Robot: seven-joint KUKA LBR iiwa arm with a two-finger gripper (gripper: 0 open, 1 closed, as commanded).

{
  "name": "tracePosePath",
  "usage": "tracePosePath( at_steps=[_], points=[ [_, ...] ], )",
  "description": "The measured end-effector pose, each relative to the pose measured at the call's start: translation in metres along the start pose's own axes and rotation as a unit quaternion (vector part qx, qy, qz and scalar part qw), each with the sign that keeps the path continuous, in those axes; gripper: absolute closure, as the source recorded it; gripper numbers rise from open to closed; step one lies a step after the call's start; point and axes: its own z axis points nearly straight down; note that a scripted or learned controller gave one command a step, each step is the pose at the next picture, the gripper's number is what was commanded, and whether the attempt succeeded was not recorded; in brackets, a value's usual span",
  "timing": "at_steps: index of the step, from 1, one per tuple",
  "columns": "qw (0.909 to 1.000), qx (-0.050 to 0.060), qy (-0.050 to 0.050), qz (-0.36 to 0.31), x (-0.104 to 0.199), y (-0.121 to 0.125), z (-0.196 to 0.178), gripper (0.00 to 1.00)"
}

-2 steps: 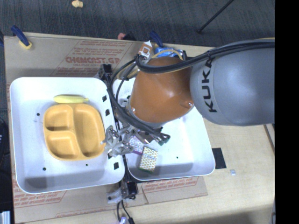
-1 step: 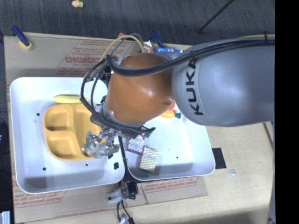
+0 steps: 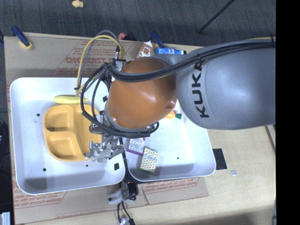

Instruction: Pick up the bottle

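Grey arm hangs over both bins, covering much inside them.

What seemed to be the bottle, a pale plastic one with a blue band, lay at the far edge of the right-hand white bin. Only a narrow strip of it showed above the grey and orange arm, which hid the rest. Its pose could not be told.
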Motion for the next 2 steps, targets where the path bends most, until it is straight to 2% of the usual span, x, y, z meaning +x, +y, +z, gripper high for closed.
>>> tracePosePath(
  at_steps=[1,2],
  points=[
    [0.9875,-0.001,0.001,0.157,-0.010,0.002,-0.005,1.00],
    [0.9865,0.000,0.000,0.164,0.033,-0.006,0.019,1.00]
  ],
)
